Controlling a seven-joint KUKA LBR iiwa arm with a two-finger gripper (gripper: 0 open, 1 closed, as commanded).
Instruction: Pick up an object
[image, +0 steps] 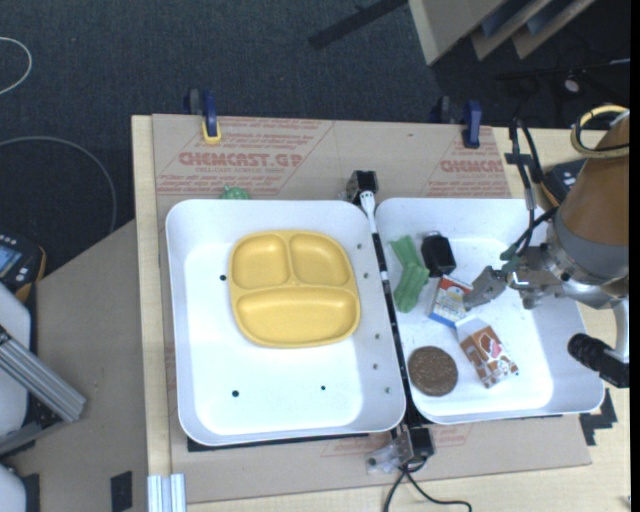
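Claw (487, 285) sat low over the right bin (560, 395), reaching in from the right, fingertips aimed toward the bin's middle. Couldn't tell how far it was open from this angle; nothing visibly gripped.

Candidates, all in the right bin:
- small white-and-blue carton (450, 301), just beside the claw tip, possibly touching it
- green packet (408, 272) against the bin's left wall
- black block (437, 253) above the carton, next to the green packet
- brown round disc (433, 369) near the bin's front
- brown-and-white snack wrapper (489, 356) lying flat, right of the disc

Left bin (200, 330) held a yellow divided plate (294, 287), well apart from the claw. Both bins sat on the bench (300, 150).

Step, as I read it: approach/descent onto a pick, carton being the likeliest target given where the tip was. Not a confirmed grasp.

Next move would need: fingers straddling the carton rather than landing on top, then close and lift straight up. The carton looked tilted and lay close to the green packet and wrapper, so clearance was tight on both sides. Risk: the tip nudges the carton sideways instead of capturing it, or clips a neighbour. A lift check is the only real confirmation.
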